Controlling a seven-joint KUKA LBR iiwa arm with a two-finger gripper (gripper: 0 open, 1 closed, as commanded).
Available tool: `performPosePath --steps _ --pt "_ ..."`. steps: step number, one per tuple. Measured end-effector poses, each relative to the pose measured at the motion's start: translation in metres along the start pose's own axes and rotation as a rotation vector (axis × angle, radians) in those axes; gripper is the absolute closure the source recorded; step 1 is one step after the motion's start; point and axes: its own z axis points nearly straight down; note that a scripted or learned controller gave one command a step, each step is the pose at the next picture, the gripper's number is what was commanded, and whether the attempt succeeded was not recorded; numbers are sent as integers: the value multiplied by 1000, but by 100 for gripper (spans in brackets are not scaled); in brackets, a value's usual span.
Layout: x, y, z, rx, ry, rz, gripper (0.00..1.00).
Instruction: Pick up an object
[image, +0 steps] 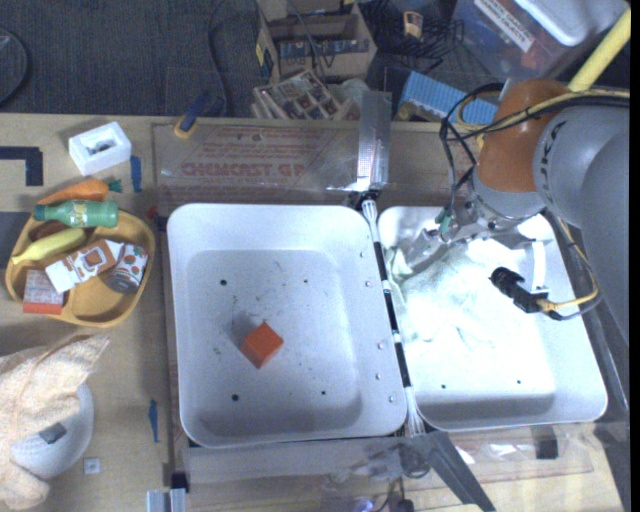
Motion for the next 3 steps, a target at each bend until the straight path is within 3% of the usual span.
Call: performPosePath --steps 1,2,3 --pt "-1 2 -13 -7 -3 2 100" --pt "30 9 -99 -4 -2 268 100" --pt "31 9 -99 -3 -2 268 0"
